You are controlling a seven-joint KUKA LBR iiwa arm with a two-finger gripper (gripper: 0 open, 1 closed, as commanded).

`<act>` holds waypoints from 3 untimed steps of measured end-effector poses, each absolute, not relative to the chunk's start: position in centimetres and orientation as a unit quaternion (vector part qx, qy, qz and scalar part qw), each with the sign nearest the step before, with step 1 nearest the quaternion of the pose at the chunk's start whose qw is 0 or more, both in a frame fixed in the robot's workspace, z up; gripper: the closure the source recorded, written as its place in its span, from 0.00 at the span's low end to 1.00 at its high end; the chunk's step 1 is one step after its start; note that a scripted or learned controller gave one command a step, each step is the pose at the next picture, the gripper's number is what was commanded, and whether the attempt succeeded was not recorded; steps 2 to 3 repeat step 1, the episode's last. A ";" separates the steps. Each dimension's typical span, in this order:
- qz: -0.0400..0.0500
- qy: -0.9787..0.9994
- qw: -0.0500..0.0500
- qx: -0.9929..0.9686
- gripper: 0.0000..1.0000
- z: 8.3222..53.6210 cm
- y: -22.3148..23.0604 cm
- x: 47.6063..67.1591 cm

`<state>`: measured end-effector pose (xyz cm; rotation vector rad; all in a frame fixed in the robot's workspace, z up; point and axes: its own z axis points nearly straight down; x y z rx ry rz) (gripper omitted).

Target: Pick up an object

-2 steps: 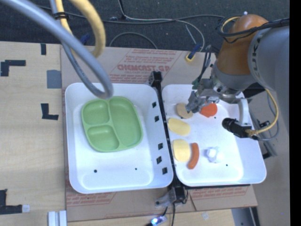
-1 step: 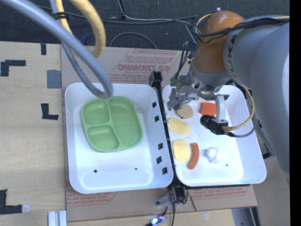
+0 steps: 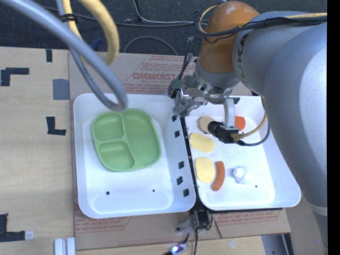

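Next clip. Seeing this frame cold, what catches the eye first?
The big grey arm with its orange band dominates the upper right, and its gripper is at about the top of the divide between the bins. Next comes the green three-compartment plate in the left bin. In the right bin, pale yellow pieces and an orange-red sausage shape sit near its left wall.

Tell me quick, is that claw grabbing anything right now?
Gripper: cannot be told, open or closed; it sits over the rim where the left bin meets the right bin, with no object seen in it.
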<state>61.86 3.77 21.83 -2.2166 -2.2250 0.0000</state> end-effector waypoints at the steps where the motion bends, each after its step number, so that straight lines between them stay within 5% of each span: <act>1: 0.000 -0.709 0.001 -0.705 1.00 21.8 8.8 63.2; 3: 0.000 -0.709 0.001 -0.705 1.00 21.8 8.8 63.2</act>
